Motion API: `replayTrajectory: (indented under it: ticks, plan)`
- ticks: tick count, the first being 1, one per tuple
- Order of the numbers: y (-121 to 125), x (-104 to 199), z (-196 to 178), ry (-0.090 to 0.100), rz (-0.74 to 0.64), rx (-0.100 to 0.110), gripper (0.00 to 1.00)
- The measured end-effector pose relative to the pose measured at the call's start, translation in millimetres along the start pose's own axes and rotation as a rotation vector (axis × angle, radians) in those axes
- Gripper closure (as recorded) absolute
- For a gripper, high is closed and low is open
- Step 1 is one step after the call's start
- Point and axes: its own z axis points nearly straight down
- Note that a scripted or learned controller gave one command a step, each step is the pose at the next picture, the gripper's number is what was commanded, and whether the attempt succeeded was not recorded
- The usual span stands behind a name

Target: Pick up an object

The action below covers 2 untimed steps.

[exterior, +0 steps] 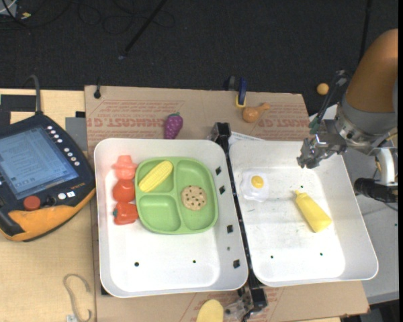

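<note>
the dark two-finger gripper [311,154] hangs at the upper right of the white right bin [363,260], its grasp too blurred to tell, above the yellow plastic bottle [312,211].

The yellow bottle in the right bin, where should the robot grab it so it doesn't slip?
Probably around the middle of the yellow bottle, coming straight down from above. It lies flat on the floor of the right bin, slanting from upper left to lower right, so the tool would close best across its narrow width, not along its length. Nothing touches it.
</note>
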Motion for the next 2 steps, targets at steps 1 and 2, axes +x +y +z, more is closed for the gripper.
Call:
replayTrajectory:
  ticks: [1, 2]
  plan:
    - [-15.6, 49.0, -7.8, 0.000, 0.000, 0.001, 1.00]
    - [-43.6, 99.8, -6.3, -0.001, 0.001, 0.003, 1.00]
